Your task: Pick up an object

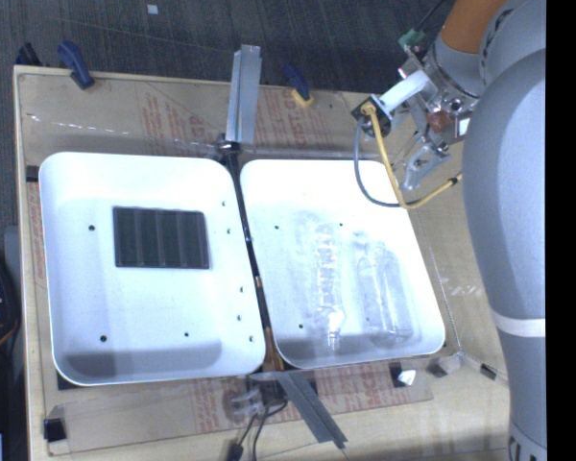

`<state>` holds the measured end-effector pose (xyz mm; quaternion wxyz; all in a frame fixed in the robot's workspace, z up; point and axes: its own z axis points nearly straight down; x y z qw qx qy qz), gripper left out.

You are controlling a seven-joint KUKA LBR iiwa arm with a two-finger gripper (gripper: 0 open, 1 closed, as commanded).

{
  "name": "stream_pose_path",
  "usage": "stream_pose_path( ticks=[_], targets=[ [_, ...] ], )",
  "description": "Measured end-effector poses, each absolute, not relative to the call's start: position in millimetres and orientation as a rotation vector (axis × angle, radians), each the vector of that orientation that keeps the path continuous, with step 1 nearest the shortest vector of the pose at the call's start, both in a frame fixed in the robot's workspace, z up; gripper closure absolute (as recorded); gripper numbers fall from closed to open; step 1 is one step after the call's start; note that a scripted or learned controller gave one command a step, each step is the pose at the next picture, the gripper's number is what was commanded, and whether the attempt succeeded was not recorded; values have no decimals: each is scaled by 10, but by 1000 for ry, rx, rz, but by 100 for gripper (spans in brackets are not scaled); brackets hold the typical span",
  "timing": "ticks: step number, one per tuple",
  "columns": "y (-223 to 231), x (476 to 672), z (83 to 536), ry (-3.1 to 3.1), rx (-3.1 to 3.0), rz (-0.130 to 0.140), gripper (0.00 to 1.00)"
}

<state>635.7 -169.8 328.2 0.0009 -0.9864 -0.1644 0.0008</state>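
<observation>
The arm (504,209) looms in from the right, its gripper (424,157) hanging just past the far right corner of the right bin (269,257), over the bench (125,99). I cannot tell how the gripper is set from here. Two clear plastic bottles (322,267) (384,291) lie side by side in that bin (hard to make out against the white), well below the gripper. The left bin (67,257) holds a dark ribbed rectangle (161,237) lying flat near its middle.
</observation>
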Motion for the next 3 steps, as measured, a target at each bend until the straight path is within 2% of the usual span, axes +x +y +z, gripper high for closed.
stream_pose_path(
  ticks=[1,2,3],
  targets=[
    [-1717,6211,1997,-532,-3091,11,0],
    [-1876,5946,2431,-715,-3057,4,0],
    [-2098,5898,3036,-1192,-2906,2,0]
  ],
)
